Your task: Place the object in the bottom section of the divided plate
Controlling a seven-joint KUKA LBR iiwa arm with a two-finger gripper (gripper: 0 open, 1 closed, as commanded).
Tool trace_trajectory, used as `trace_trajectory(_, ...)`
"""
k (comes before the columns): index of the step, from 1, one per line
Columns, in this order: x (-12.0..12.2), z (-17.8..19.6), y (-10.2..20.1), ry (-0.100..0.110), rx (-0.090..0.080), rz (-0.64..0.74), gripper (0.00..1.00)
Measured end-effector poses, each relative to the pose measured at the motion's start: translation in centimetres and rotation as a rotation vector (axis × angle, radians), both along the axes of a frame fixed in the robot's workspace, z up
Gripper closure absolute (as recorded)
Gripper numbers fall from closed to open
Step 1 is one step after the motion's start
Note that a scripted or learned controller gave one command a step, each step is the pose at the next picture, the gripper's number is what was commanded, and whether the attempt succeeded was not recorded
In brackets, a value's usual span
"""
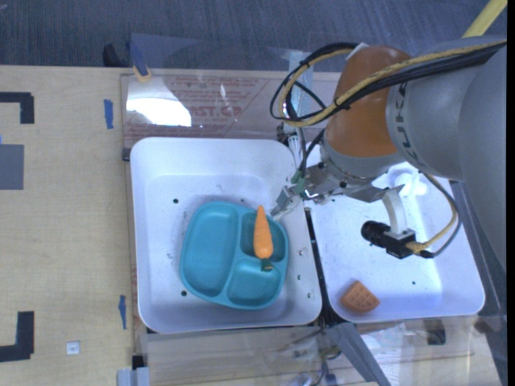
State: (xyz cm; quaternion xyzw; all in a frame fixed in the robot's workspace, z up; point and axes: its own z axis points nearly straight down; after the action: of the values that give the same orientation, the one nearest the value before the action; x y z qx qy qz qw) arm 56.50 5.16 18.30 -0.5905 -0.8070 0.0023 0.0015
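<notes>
A teal divided plate [207, 244] lies in the left bin. An orange carrot [262, 233] rests on the plate's right side, lengthwise along the small right compartment, its lower end reaching the ridge above the bottom section. My gripper [285, 200] hangs just above and to the right of the carrot's upper tip, near the plate's rim. The carrot lies on the plate apart from the gripper.
The left bin [153, 183] and the right bin [459, 288] meet at a wall right under the wrist. An orange-brown ridged piece [359, 297] lies at the right bin's front left. A black connector with cables [388, 238] hangs from the arm over that bin.
</notes>
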Motion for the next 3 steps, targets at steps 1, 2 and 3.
trace_trajectory(1, 0.2, 1.2, 0.2, -0.007, 0.002, 0.004, 1.0)
trace_trajectory(2, 3.4, 0.1, 0.6, -0.008, 0.001, 0.092, 1.0)
trace_trajectory(3, 1.5, 16.6, -2.2, -0.016, 0.0, 0.514, 1.0)
